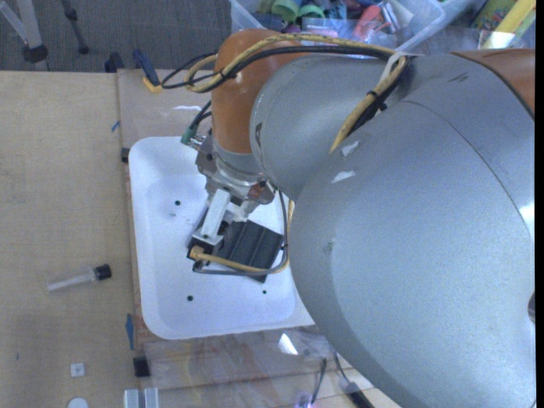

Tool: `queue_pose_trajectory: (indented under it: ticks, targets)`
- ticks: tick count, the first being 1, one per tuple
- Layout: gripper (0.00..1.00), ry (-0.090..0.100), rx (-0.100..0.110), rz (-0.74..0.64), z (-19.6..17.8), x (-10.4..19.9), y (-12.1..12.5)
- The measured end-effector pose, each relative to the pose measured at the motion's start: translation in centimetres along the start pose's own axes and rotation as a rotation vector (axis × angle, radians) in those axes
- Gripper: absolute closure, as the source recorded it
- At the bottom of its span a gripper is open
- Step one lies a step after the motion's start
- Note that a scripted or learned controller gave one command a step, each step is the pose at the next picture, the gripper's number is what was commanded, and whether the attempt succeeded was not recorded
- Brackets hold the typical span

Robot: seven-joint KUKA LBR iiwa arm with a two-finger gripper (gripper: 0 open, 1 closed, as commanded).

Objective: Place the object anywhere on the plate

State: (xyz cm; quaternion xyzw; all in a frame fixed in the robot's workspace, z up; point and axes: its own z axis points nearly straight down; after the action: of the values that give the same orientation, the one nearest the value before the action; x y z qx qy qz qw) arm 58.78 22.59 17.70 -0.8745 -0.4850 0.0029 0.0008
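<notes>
White bin (pixel 170 308), grey arm (pixel 408 228), orange wrist band (pixel 234 83)

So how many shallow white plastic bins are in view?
1: the shallow white bin lies left of centre. The big grey robot arm covers the right side, so another may be hidden.

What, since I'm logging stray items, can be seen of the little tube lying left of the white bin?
The tube is small, with a pale, translucent-looking body and a black cap at its right end. It lies flat on the wooden bench, left of the white bin and apart from it. Only the bench touches it.
</notes>
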Motion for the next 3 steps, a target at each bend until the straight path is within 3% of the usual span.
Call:
queue_pose_trajectory:
  ticks: [1, 2, 3]
  targets:
    - [1.0, 0.005, -0.002, 0.427, 8.1, 0.7, 1.7]
    - [0.0, 0.011, -0.002, 0.425, 7.9, 1.0, 1.7]
    - [0.0, 0.002, -0.004, -0.267, 9.2, 1.6, 5.6]
